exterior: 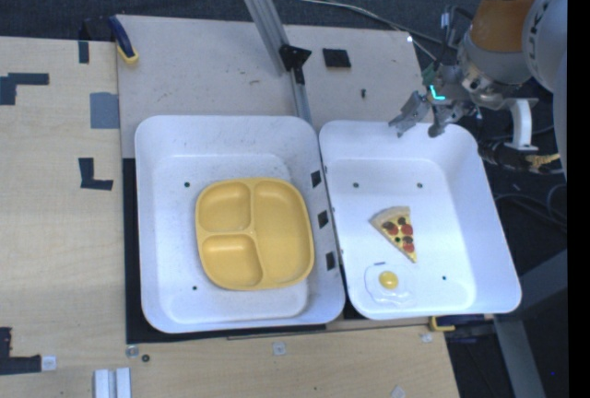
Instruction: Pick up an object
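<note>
You're at the approach step: the gripper (419, 117) hangs over the right bin (489, 203) near its 12 o'clock rim, jaws apart, nothing between them. The pizza slice (396, 230) lies mid-bin, the fried egg (388, 284) toward 6 o'clock. I'd guess next you travel over the slice and descend.

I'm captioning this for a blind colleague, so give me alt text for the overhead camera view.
A grey and orange robot arm's end effector hovers over the far rim of the right white bin, which holds a toy pizza slice and a toy fried egg. The left white bin beside it holds a yellow divided plate.
</note>
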You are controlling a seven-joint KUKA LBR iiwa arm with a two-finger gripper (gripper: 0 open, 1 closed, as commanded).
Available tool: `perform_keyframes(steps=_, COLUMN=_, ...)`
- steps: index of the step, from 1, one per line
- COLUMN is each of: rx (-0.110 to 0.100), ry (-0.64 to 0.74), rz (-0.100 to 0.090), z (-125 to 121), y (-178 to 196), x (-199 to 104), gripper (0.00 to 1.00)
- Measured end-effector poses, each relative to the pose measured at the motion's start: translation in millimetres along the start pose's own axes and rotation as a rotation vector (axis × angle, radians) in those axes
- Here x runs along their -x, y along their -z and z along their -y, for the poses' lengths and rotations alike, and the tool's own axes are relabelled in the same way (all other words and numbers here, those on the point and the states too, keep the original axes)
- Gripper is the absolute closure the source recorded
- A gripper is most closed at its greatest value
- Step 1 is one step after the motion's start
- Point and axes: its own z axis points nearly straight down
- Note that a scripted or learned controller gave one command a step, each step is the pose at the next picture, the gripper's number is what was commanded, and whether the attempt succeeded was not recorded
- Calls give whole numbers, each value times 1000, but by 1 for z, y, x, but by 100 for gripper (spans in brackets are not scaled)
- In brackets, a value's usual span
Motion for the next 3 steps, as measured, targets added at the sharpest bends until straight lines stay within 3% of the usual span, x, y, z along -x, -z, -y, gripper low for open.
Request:
perform_keyframes(steps=1, rx=6, ry=1, rz=1, z=-1, y=3, x=0, gripper=0)
perform_keyframes(steps=3, rx=2, ry=1, rz=2, z=-6, y=-102, x=5, gripper=0)
